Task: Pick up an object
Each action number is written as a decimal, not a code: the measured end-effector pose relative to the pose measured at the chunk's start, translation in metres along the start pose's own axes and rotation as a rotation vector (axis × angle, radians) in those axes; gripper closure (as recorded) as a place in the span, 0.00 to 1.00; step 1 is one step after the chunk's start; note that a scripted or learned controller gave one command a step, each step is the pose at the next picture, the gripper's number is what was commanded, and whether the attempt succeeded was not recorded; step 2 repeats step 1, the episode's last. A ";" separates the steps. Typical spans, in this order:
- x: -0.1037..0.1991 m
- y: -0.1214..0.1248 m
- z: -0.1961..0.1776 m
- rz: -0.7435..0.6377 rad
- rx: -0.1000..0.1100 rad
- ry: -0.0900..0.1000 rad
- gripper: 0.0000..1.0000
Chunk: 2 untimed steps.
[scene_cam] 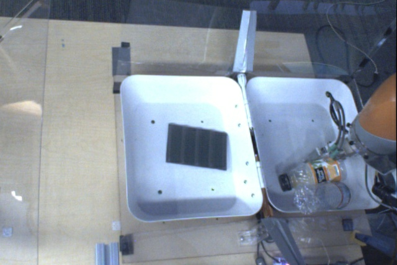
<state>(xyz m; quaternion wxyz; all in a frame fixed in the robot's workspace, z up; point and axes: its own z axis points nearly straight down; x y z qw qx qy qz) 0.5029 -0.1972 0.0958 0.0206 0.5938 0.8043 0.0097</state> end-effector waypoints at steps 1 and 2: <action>-0.005 0.030 -0.031 -0.092 0.031 0.019 0.00; -0.005 0.030 -0.031 -0.092 0.031 0.019 0.00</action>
